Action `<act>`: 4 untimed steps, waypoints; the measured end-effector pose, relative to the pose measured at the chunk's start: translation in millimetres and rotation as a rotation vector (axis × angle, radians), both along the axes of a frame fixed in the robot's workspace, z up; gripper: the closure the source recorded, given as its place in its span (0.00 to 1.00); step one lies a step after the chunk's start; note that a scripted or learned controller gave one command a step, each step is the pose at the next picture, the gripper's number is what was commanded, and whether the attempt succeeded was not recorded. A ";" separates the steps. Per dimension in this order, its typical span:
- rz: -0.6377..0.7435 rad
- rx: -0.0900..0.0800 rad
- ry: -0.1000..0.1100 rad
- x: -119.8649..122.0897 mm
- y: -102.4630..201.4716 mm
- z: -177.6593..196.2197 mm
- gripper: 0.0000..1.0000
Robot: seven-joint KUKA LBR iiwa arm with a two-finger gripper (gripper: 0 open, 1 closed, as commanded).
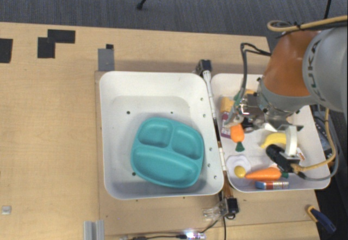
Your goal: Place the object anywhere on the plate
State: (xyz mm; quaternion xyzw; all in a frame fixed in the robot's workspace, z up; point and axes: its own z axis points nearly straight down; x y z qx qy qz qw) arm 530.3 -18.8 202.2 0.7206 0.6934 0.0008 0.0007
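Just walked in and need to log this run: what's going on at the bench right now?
A grey robot arm reaches in from the right over the right bin, which holds small toy foods: an orange piece, a banana and a carrot. Its gripper is down among them, but nothing is clearly held. The teal divided plate sits in the left bin with nothing on it yet.

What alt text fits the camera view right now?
A teal divided plate lies in the left white bin with nothing on it, while the grey and orange arm reaches over the right bin, cluttered with toy food including a carrot and banana.
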 end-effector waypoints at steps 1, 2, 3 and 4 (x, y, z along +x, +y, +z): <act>-0.147 0.001 0.001 21.4 43.0 12.9 1.00; -0.283 0.001 0.004 9.2 120.2 -18.6 1.00; -0.241 0.002 0.002 -8.0 204.7 21.7 1.00; -0.241 0.001 0.002 -7.8 204.0 21.7 0.00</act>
